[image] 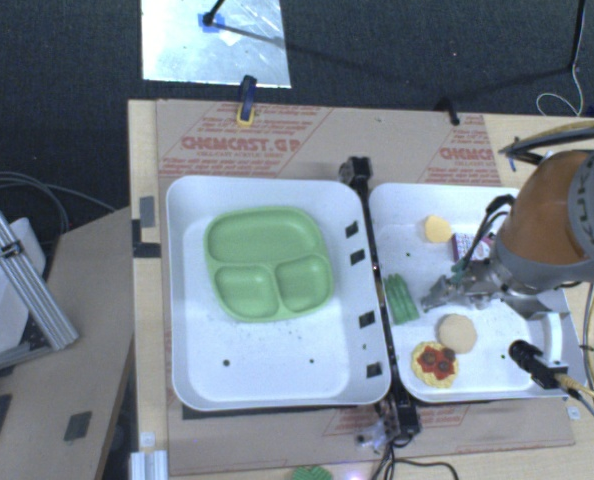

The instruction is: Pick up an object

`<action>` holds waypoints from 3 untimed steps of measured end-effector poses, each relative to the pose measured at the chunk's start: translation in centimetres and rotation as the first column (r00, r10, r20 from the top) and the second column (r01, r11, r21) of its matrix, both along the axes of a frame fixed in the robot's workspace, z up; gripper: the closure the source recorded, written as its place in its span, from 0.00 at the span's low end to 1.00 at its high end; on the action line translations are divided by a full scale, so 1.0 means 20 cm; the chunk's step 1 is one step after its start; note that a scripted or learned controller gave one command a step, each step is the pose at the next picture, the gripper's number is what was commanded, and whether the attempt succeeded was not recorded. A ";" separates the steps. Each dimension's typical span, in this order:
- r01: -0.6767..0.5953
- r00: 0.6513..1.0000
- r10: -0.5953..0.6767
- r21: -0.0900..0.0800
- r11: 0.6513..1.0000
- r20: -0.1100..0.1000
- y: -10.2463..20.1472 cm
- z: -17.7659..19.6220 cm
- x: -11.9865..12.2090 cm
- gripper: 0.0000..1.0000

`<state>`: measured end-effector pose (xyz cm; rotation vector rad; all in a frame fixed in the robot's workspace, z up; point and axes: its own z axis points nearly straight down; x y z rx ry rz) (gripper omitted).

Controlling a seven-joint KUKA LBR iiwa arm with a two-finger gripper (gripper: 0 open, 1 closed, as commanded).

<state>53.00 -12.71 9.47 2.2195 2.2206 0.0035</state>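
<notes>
The right bin (405,211) holds several small toys: a yellow round piece (437,229) at the back, a green ridged piece (400,299) by the left wall, a tan round piece (458,332) and a red-and-yellow pizza-like disc (435,363) at the front. A small pink-and-white item (464,243) lies partly under the arm. My gripper (441,294) hangs low over the middle of this bin, between the green piece and the tan piece, just above the tan one. I see nothing held in it.
In the left bin (182,298) lies a green divided tray (269,263). A black divider with clips (369,268) runs between the bins. A black fitting (532,358) sits at the right bin's front right corner. The arm's body (547,228) covers the right bin's right side.
</notes>
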 end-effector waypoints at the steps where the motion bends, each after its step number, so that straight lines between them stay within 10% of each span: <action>1: -0.002 1.000 0.002 -0.003 1.000 0.003 -0.17 -0.05 0.23 0.00; 3: -0.005 1.000 0.005 -0.007 1.000 0.009 -0.28 -0.02 0.60 0.00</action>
